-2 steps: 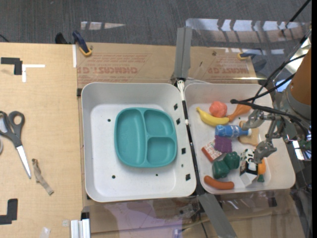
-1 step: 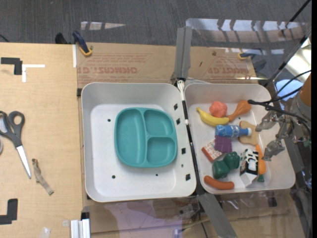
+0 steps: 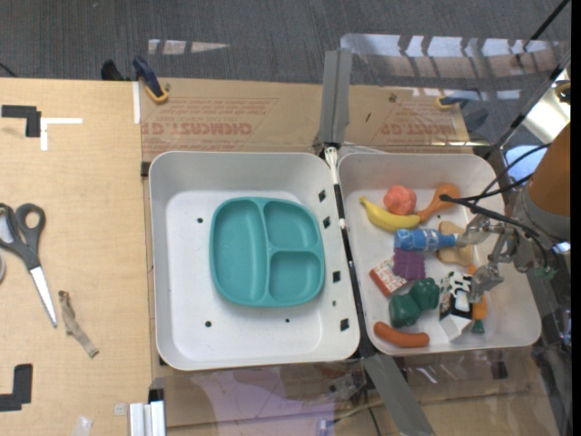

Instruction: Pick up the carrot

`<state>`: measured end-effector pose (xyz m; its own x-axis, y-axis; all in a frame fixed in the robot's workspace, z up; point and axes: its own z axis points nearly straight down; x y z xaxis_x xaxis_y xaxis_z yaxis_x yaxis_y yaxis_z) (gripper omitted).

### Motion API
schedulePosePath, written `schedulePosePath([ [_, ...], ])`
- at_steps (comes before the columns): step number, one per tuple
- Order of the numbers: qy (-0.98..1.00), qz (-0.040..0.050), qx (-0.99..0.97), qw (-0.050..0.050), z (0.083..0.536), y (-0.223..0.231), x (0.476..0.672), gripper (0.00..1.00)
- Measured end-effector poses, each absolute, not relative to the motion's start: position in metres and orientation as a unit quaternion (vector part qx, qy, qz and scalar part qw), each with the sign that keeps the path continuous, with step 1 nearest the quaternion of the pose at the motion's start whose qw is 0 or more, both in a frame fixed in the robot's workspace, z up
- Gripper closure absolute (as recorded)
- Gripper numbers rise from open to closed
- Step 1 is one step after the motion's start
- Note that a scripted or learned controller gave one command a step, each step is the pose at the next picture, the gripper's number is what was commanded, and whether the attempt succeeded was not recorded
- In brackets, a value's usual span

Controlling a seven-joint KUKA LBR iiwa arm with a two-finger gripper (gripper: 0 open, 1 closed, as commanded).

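The pincer [image 3: 487, 260] is hanging over the right bin [image 3: 522, 334] near its right wall, and whether it is open or closed I cannot tell. The carrot [image 3: 436, 202] is lying in the far part of that bin, beside the banana [image 3: 388, 214] and the pink ball [image 3: 399, 198], apart from the pincer. A teal divided plate [image 3: 268, 252] is sitting in the left bin [image 3: 172, 271]. Mirrored red lettering on the cardboard [image 3: 209, 116] behind the bins is reading "CHEMCAST GP". Scissors [image 3: 27, 252] are lying on the worktop [image 3: 82, 180].
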<state>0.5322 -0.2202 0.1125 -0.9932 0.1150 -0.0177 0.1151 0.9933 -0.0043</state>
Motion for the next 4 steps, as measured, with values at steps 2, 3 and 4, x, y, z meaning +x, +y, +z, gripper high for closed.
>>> schedulePosePath([
  [2,0.989,-0.0049,0.146,0.016,0.122,-0.219,0.528,1.00],
  [3,1.000,0.0001,0.031,0.002,0.206,-0.155,0.530,1.00],
  [4,0.999,-0.0005,-0.044,0.002,0.356,-0.206,0.486,1.00],
])
